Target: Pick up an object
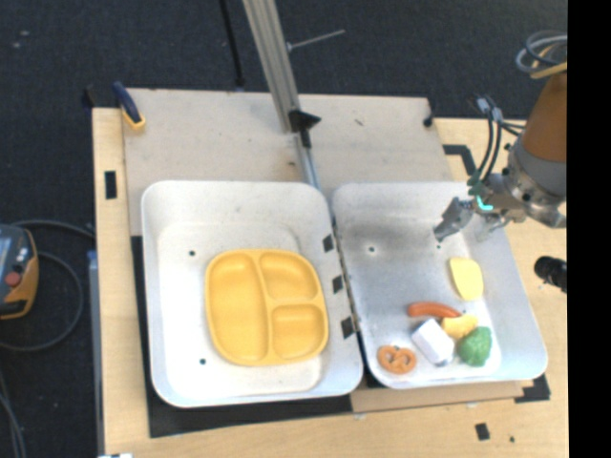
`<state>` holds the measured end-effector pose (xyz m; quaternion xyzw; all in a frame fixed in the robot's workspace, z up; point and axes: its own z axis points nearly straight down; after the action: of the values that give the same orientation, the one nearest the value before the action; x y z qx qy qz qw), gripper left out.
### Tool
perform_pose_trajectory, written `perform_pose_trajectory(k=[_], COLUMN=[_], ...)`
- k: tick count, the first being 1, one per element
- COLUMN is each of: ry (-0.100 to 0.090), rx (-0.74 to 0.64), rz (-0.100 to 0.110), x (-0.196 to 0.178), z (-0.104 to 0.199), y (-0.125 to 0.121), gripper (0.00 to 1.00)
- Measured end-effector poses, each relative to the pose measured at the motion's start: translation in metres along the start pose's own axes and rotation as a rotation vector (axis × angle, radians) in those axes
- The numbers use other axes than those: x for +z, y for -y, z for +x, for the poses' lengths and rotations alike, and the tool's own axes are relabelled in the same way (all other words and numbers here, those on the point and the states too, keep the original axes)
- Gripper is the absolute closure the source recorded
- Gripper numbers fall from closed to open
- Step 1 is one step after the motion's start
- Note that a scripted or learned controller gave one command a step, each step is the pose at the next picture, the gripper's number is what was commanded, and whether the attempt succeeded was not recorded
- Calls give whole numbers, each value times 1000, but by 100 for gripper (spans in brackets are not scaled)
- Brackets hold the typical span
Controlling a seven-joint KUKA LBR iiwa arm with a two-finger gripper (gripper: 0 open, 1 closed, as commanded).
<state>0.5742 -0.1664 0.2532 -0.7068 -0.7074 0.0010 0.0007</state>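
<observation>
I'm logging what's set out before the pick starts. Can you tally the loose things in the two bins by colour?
Yellow: 3, the divided tray in the left bin, the pale yellow piece and a small yellow piece in the right bin
Orange or red: 2, the sausage-shaped piece and the pretzel
White: 1, the block
Green: 1, the broccoli-like piece
Total: 7

Right bin: upper-left floor open for approach. Obstacles: toy cluster at near-right corner, yellow piece just above. Left bin: yellow tray mid-floor.
</observation>
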Motion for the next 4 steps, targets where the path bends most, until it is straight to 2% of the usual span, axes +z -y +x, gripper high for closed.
perform_pose_trajectory(k=[1, 2, 4], ry=[1, 0, 2], rx=[-1, 0, 2], rz=[-3, 1, -2], x=[-2, 58, 154], z=[0, 2, -4], y=[-1, -8, -4], gripper=[0, 0, 0])
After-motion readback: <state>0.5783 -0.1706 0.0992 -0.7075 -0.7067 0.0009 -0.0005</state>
